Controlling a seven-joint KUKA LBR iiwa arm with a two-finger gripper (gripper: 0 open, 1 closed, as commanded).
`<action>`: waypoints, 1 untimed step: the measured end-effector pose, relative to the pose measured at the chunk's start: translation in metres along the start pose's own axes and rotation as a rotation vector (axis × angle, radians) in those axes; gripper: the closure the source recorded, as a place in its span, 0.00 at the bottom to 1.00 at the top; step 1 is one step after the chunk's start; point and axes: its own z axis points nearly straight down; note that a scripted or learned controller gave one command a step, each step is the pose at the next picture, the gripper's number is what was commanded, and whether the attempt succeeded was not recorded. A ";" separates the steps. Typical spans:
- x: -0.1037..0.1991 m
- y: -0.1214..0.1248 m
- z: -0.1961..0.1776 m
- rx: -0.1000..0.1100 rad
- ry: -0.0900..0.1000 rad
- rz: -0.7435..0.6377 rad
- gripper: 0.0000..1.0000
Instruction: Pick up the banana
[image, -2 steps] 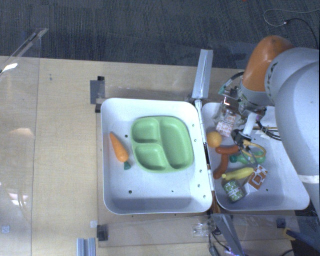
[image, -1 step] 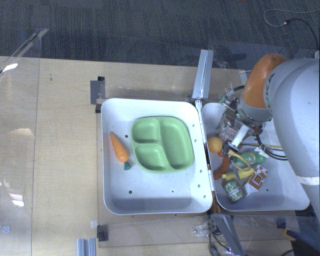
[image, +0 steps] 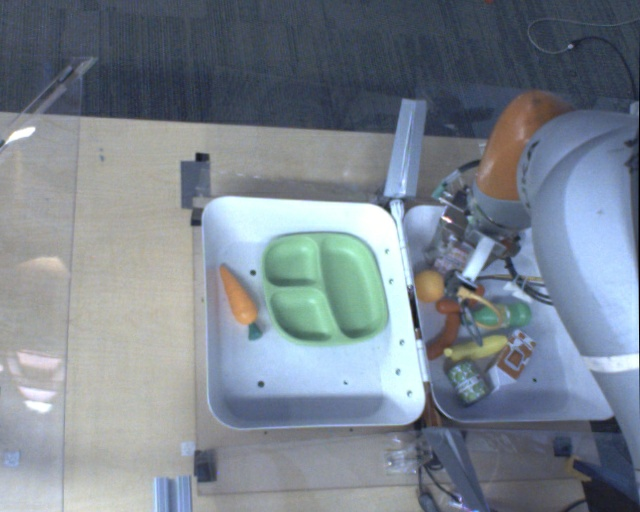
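Note:
The banana is a yellow, slightly curved piece lying nearly level in the right bin, toward its front left. My gripper hangs over the left part of that bin, behind the banana and a little above the pile of items. Nothing shows as held in it. The arm's grey body and orange band cover the bin's back right.
Around the banana lie an orange-yellow round fruit, a brown sausage, a green item, a green packet and a small brown-and-white box. The left bin holds a green divided plate and a carrot.

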 end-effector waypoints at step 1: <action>-0.002 0.016 -0.037 -0.013 0.010 -0.091 1.00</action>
